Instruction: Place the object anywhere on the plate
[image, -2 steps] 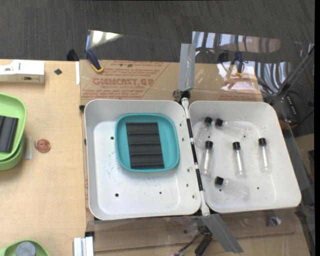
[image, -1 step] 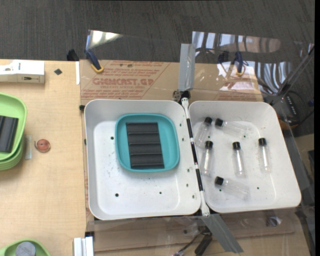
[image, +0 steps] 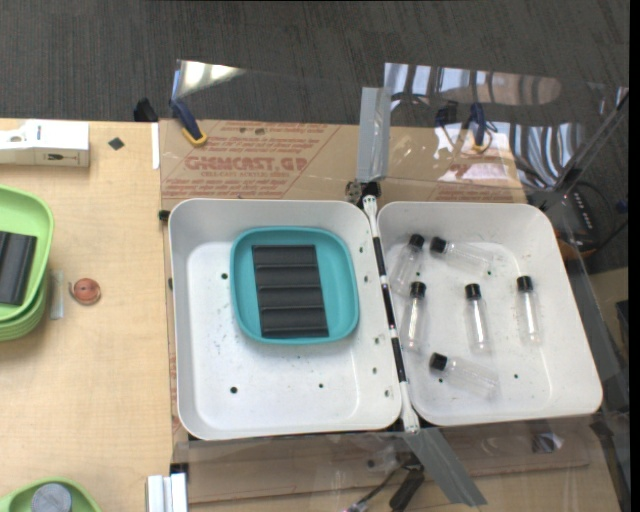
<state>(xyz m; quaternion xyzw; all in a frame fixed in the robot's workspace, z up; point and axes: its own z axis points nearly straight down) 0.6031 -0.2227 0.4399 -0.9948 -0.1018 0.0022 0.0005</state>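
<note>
Camera view. Two white bins sit side by side on a pale wooden bench (image: 90, 400); we look down on them at a slant. Inside the left bin (image: 200, 370) lies the teal plate (image: 245, 300), square with rounded corners, towards the bin's far side. A dark ribbed insert (image: 290, 290) covers the plate's middle.

The right bin (image: 560, 390) holds six clear vials with black caps, all lying flat and none touching the plate. Two of them lie near the far left corner with their caps close together: vial one (image: 405, 265) and vial two (image: 470, 255). Three lie roughly parallel across the middle: vial three (image: 413, 315), vial four (image: 478, 325) and vial five (image: 527, 310). Vial six (image: 468, 375) lies nearest us, on a diagonal.

Behind the bins we see a cardboard sheet (image: 260, 160) printed in red, with a clamp (image: 187, 125) at its far left corner. Beyond it is dark carpet (image: 300, 40).

At the frame's left edge a stack of green trays (image: 25, 215) is cut off. A small reddish disc (image: 86, 290) lies beside it, and a white box (image: 40, 143) lies farther back. Shiny clear sheeting (image: 480, 100) behind the right bin reflects light, and we cannot make out what lies under it. The glass bodies of the vials are faint against the white floor, so their far ends are hard to trace.
</note>
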